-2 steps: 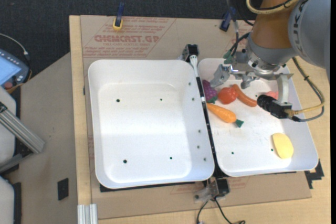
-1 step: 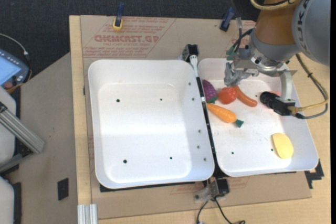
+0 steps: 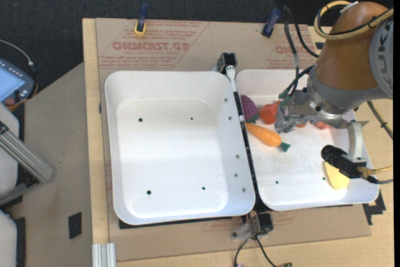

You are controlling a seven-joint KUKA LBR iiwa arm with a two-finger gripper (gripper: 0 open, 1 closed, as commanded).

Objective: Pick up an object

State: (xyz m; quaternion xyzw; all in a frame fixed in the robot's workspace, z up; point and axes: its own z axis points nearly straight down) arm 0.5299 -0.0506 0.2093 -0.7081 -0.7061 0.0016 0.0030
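Gripper (image 3: 286, 122): right of centre in the frame, low over the right bin (image 3: 294, 175), in that bin's upper middle.
Gripper state: cannot tell whether it is released or clenched; nothing is seen held in it.
Carrot-shaped toy (image 3: 262, 134): orange, lying at a slant on the floor of the right bin, just below and left of the gripper, its green end (image 3: 285, 147) pointing to the lower right.
Red-orange ball (image 3: 269, 113): just left of the gripper, close to it or touching; which, I cannot tell.
Purple toy (image 3: 249, 107): left of the ball, against the bin's left wall, above the carrot's blunt end.
Small red piece (image 3: 322, 125): right of the gripper, partly hidden by the wrist.
Yellow toy (image 3: 337, 180): lower right corner of the right bin, well apart from the gripper.
Left bin (image 3: 112, 134): fills the middle left of the frame, touching the right bin along one edge.
Cardboard sheet (image 3: 181, 44): under both bins.
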